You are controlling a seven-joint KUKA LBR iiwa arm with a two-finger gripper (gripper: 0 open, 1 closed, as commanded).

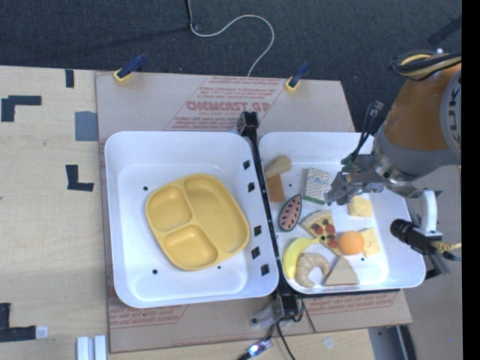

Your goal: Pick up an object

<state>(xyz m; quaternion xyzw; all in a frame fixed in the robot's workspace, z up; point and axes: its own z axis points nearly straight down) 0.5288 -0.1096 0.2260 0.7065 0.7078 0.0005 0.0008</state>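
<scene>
Where the right bin (pixel 390 280) holds toy food, the pincer (pixel 339 191) hovers.

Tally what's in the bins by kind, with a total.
Yellow divided tray (left bin): 1
Toy food pieces (right bin), e.g. orange, banana, croissant, pizza slice: about 11, some overlap
Total: about 12

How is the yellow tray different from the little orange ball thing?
The yellow tray is flat, wide and split into three compartments; the orange ball is small and round. The tray lies by itself in the left bin; the ball sits crowded among toy foods in the right bin. The tray is pale yellow, the ball bright orange. Both rest in white bins.
</scene>
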